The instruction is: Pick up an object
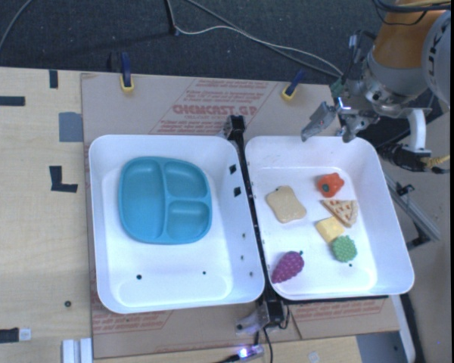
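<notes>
While six toy foods are lying untouched in the right bin [390,225], the nearest to the gripper [329,123], a red tomato-like piece [330,184], is sitting just below and inward of it, with a pizza slice [340,211], cheese wedge [328,229], green piece [343,248], toast [286,203] and purple grapes [287,266] lying farther off. The gripper is hanging with fingers spread and nothing between them, over the bin's far rim, so the approach step is seemingly underway. Next it is probably needing to centre over one piece, descend and close; the blue plate [166,200] is sitting well beyond, in the left bin [106,225].
</notes>
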You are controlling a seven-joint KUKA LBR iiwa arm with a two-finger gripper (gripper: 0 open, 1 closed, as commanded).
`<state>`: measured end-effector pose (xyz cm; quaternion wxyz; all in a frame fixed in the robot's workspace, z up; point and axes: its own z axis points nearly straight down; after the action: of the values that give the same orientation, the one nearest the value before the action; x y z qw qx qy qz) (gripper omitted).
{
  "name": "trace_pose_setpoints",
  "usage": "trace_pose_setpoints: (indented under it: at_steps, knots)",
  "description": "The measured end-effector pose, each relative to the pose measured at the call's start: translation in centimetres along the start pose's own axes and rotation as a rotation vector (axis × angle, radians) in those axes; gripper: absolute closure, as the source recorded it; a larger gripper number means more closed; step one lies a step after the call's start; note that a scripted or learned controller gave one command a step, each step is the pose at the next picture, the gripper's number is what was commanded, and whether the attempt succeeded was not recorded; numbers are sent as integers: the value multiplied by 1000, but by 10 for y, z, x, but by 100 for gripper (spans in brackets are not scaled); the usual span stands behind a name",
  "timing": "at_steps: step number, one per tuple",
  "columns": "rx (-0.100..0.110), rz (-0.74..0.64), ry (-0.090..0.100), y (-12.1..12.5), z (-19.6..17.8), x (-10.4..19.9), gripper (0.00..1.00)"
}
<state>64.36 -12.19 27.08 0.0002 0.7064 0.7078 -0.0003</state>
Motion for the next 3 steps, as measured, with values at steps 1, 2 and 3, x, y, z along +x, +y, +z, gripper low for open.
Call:
trace_pose_setpoints:
  at_steps: [1,2,3]
  knots:
    - [-18,2,-7,2,-267,-54,0]
    - [-3,0,-3,3,-268,-52,100]
    - [4,-5,3,-63,-229,29,100]
